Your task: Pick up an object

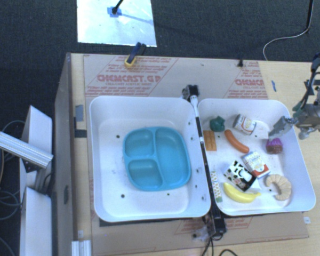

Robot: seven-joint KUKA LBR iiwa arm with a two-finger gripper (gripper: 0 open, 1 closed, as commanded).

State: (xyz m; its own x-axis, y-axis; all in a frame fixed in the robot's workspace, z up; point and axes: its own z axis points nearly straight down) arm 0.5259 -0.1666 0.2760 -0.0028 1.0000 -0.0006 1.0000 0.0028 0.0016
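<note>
Right now the claw (289,126) hangs over the far right edge of the right bin (304,196), its grey fingers pointing down and leftward. At this angle I cannot tell how wide they stand, and nothing shows between them.

The nearest thing is a small purple object (274,145), just beside and slightly below-left of the claw, close to the bin's right wall. It looks lumpy and dark, perhaps a toy bunch of grapes; it has no clear long axis, so the approach angle should matter little, though the wall close by leaves little room on that side.

Along the far edge of the bin sit a dark green rounded piece (217,124) and a white, smooth bottle-like object (250,125) lying on its side, its long axis roughly along the bin's far edge. Toward the middle lies an orange sausage (237,141), smooth and cylindrical, lying at a slant. Nearer the near edge are a red-and-white packet (254,163), a black-and-white patterned box (238,174), a curved yellow banana (240,194) and a pale, ridged croissant (280,185) in the near right corner.

The left bin (109,143) carries a blue plastic tray (156,158) with three compartments.

My guess is the purple object is the likely target, since it needs only a short move down and to the left.
</note>
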